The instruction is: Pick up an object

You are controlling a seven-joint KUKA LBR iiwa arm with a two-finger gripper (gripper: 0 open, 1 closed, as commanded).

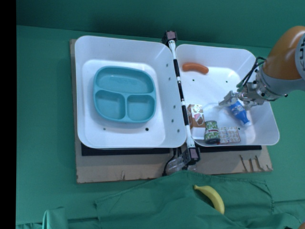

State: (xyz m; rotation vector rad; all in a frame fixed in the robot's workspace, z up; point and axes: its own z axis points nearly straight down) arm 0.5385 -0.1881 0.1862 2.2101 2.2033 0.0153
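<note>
Left to right: teal tray in left bin; sausage, carton, can in right bin. Gripper jaws spread over blue bottle, not grasping; bottle could slip sideways when closing.

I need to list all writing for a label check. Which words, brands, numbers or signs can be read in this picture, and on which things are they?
No text can be read.
Small carton: printed front, too blurred to read.
Can: dark label, too small to read.
Flat packet: print pattern, unreadable.
Blue and white bottle by the tool: label too blurred.
Sausage, teal plate, banana: no writing visible.
</note>
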